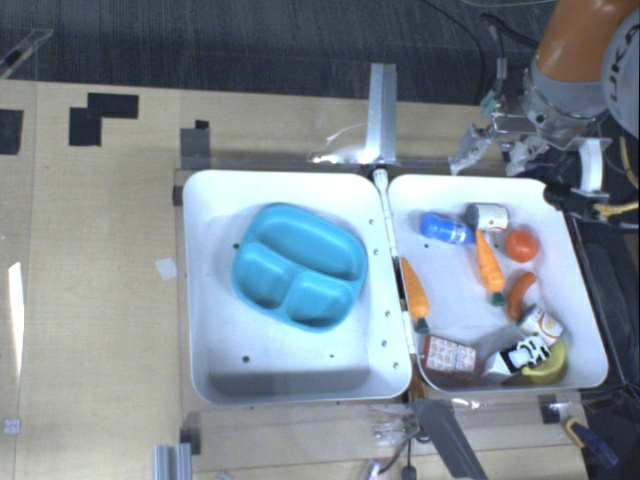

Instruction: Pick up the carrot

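Clutter in the right bin [585,298] makes several pieces hard for me to read from the console: at its near corner a black-and-white item [524,352] lies over a banana [545,368], hiding most of it, and a reddish box [450,354] beside them is too blurred to name. The arm [585,28] is cut off at the frame's top right corner, and its gripper [497,148] hangs over the bin's far rim as a tangle of grey metal and cable; whether the pincer is apart or together I cannot tell. The carrot [413,290] lies well clear of it, against the bin's left wall by the divider, a short orange taper with a green stub at the end nearest the camera. A second orange stick [488,261] lies near the bin's middle, its far end touching a grey-white block [488,215]. The left bin [205,268] holds a blue divided plate [298,265].
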Controlling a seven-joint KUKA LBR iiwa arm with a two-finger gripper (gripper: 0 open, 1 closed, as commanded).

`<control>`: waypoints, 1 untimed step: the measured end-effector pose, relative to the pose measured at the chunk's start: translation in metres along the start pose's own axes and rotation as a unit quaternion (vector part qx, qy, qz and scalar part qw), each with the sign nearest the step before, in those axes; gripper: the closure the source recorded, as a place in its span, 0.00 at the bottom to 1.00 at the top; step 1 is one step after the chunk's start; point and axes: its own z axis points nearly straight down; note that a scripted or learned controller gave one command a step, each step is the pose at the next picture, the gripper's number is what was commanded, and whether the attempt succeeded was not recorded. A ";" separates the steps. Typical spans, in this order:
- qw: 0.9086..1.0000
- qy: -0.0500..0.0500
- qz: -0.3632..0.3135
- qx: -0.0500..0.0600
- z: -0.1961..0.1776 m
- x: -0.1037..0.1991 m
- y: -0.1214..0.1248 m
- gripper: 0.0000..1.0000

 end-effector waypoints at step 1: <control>0.998 0.000 -0.060 0.000 0.080 -0.051 -0.055 0.00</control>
